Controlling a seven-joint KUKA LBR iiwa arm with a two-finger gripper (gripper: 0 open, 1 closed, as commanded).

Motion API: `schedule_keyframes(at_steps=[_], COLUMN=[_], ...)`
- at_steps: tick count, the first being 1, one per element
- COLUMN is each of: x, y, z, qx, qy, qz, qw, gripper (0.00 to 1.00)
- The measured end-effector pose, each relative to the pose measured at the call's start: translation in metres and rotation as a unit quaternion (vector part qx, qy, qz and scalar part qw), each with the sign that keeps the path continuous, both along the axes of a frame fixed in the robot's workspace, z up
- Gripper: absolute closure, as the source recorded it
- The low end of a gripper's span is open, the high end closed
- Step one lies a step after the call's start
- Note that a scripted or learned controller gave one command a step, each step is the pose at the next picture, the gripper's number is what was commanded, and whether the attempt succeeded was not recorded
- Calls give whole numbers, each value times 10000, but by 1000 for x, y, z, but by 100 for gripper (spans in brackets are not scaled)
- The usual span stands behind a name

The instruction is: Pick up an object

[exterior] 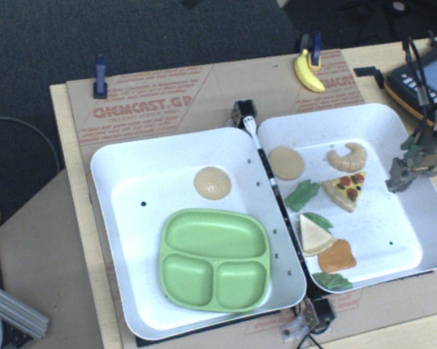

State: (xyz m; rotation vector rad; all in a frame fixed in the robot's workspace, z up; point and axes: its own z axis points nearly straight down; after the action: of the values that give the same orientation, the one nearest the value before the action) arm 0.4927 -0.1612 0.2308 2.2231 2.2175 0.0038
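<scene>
Beside the right bin's (417, 179) far wall the pincer (406, 173) is hovering, its opening impossible to tell. Nearest, the pizza slice (347, 189) is lying flat, probably light, stiff plastic; gripping across its narrow edges looks best.

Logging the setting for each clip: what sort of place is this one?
Most likely a robotics lab bench set up for grasping trials, not a kitchen. Two white bins sit on a clamped board with toy food such as a pizza slice and a croissant, and the end effector reaches in beside loose cables.
</scene>
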Motion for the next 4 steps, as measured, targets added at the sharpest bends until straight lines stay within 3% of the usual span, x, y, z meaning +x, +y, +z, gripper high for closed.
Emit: schedule_keyframes(at_steps=[1, 2, 3, 4], x=[-13, -12, -13, -14], y=[119, 112, 207, 183], z=[70, 76, 130, 58], qx=[11, -6, 11, -4], qy=[-27, -5, -23, 50], qz=[78, 14, 70, -3], qw=[10000, 10000, 10000, 10000], gripper=[100, 100, 100, 100])
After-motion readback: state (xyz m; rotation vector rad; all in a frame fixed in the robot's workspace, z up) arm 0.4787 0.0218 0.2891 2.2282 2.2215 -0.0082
